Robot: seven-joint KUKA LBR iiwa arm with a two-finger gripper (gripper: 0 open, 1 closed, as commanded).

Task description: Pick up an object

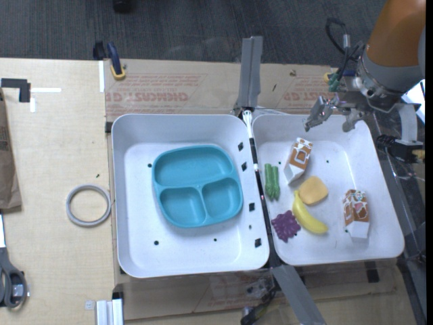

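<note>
Gripper point(333, 116) hovers over right bin's point(385, 181) top edge, fingers spread wide, holding nothing. In that bin: two cartons point(299, 158) point(356, 212), banana point(308, 215), grapes point(286, 225), green veg point(272, 181). Teal tray point(197, 185) sits in left bin point(128, 202).

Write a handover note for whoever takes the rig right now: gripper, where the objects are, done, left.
Gripper: fingers open, holding nothing, above the back edge of the right white bin.
Right bin contents: two small orange-and-white cartons, one near the back and one at the right side; yellow toy banana; round orange-yellow piece by the banana's top end; green bean-like toy; purple toy grape bunch.
Left white bin: a blue three-compartment plastic tray.
Done: nothing picked.
Left: descend, grasp one object, lift.
</note>
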